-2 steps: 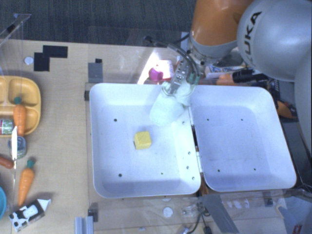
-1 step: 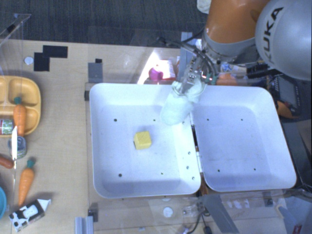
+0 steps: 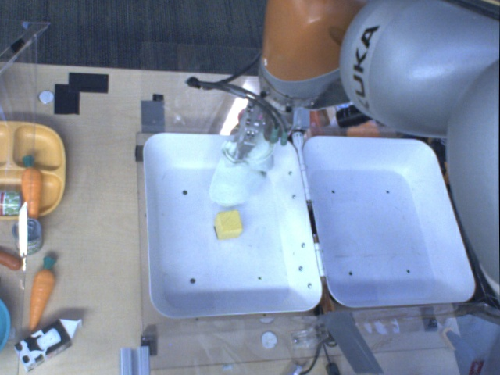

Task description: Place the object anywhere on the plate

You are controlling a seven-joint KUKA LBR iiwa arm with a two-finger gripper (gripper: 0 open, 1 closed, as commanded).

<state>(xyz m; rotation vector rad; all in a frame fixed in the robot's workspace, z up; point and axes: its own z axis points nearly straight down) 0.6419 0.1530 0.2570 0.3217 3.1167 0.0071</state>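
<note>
A small yellow block (image 3: 228, 225) lies on the floor of the left white bin (image 3: 168, 287), near its middle. Just above it, toward the bin's back, sits a pale whitish shape (image 3: 231, 186) that blends into the bin floor; it may be the plate, but its outline is unclear. My gripper (image 3: 251, 148) hangs from the orange-banded wrist over the back right part of the left bin, directly over the far edge of that pale shape. The yellow block lies apart from the gripper, a short way in front of it.
The right white bin (image 3: 461, 280) sits beside the left one, under the grey arm. On the bench at far left are a yellow divided tray (image 3: 47, 143), toy carrots (image 3: 41, 287), a cow-patterned carton (image 3: 47, 341) and other small items.
</note>
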